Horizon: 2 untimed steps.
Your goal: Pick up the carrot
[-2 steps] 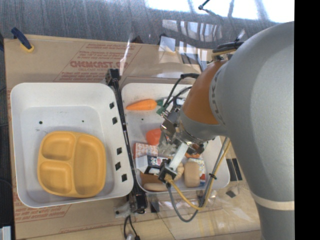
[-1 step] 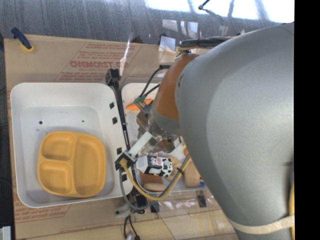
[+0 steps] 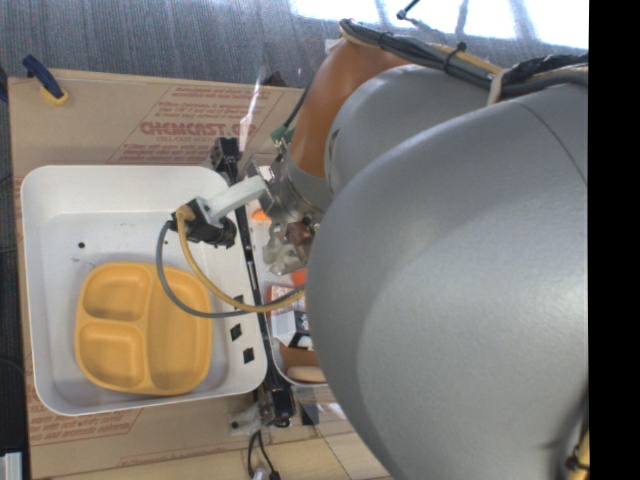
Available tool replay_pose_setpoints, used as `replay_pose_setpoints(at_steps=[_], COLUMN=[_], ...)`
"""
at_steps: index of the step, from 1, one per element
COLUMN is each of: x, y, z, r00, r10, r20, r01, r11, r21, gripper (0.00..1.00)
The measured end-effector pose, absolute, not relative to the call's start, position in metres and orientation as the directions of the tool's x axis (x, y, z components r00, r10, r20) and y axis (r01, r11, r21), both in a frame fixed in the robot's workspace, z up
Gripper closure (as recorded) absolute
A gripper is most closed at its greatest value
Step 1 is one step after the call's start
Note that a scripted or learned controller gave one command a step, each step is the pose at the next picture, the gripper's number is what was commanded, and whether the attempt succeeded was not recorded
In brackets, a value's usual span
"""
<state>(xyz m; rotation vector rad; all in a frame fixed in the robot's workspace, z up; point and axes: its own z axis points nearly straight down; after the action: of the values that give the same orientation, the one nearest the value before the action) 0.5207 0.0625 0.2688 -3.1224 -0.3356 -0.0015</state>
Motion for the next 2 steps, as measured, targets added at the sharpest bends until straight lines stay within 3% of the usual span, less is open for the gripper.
replay_pose_setpoints(at_steps=[1, 2], x=[0.499, 0.481], y=[0.103, 0.134], z=[0.172, 0.101], r00=[0.957, 0.967], r10=[0.289, 0.255], r20=[-0.015, -0.012], r01=[0.289, 0.255], r11=[-0.957, -0.967], r21=[-0.006, -0.006], gripper=[1.0, 1.0])
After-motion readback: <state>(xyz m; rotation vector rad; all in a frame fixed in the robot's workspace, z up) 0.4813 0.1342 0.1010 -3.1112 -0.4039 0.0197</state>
